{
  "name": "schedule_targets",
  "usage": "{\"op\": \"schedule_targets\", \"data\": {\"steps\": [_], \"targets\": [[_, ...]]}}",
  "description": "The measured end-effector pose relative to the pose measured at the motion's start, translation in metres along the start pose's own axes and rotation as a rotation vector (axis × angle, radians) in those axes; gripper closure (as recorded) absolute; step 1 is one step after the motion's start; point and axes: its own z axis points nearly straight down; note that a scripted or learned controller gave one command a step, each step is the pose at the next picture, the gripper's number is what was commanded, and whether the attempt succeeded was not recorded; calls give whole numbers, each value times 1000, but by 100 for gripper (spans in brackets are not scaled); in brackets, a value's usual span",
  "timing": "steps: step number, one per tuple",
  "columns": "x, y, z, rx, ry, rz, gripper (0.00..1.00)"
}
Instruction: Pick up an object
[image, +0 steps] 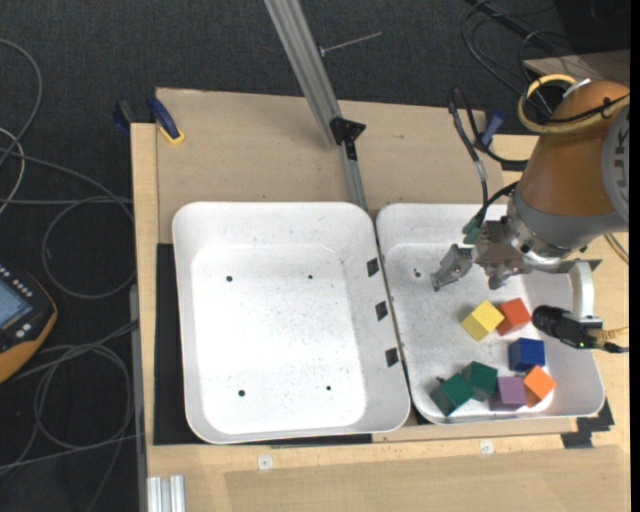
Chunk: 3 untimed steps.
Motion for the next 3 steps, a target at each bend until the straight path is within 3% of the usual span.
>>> {"op": "schedule_targets", "data": {"steps": [1, 2, 3], "targets": [[0, 0, 0, -1, 0, 1, 0], [-1, -3, 43, 5, 0, 1, 0], [-1, -1, 90, -4, -1, 0, 0]]}}
